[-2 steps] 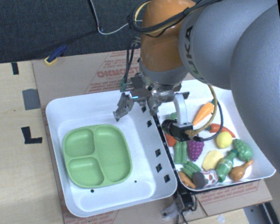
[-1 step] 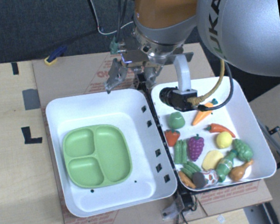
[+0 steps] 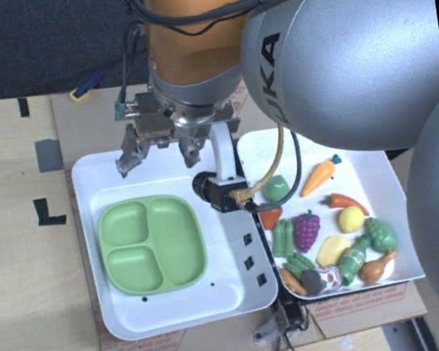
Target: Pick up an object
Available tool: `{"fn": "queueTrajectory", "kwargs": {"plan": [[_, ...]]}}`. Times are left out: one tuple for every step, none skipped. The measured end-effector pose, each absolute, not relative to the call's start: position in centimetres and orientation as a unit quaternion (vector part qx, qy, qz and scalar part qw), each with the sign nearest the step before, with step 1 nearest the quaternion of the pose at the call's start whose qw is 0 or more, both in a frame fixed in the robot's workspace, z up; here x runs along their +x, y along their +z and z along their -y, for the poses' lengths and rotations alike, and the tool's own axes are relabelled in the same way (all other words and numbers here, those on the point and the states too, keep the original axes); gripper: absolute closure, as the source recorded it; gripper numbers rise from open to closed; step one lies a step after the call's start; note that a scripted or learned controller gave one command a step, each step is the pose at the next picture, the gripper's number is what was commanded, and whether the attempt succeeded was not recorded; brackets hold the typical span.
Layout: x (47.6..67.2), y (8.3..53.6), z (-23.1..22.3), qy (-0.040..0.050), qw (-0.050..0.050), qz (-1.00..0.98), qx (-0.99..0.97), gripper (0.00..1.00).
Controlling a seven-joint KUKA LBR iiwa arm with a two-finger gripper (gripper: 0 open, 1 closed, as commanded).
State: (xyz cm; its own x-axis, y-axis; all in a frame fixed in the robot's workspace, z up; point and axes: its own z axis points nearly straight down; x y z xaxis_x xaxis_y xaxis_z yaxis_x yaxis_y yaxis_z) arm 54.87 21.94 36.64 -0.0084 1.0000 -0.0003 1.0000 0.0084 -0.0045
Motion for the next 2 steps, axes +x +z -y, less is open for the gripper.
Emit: {"fn": "queueTrajectory", "kwargs": {"plan": [[48.02,40.42,-23.52,0.0000,0.001,0.710,-0.705,0.00],[48.31,41.18,-23.40,0.0021,0.000,0.709,-0.705,1.00]]}}
